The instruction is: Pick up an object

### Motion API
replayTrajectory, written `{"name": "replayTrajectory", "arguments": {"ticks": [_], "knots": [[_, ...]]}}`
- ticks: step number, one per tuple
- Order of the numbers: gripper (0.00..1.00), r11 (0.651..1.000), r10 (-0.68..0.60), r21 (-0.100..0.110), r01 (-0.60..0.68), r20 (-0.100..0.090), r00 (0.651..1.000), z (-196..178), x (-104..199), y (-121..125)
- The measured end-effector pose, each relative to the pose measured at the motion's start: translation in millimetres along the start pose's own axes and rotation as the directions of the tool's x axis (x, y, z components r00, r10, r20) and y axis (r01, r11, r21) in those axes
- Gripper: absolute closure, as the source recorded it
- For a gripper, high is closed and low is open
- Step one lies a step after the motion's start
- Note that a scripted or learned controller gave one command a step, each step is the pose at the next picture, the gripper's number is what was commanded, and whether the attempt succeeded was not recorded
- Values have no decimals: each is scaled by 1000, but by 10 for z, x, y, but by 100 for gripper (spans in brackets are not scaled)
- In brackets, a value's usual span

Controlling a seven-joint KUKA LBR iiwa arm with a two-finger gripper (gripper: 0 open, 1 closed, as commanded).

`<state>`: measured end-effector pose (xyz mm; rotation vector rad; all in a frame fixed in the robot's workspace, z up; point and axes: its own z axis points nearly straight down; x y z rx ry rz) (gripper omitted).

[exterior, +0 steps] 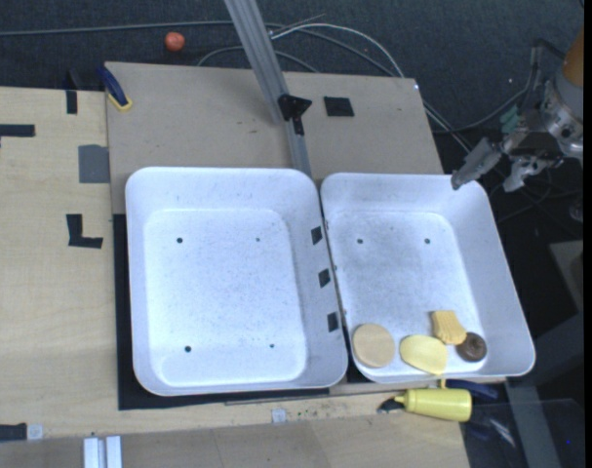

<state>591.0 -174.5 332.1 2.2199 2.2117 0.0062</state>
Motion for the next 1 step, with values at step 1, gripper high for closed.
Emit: {"name": "replayTrajectory", "arguments": {"ticks": [1], "knots": [[0,1000,-3,17,3,-4,1000,895,-198,419]]}}
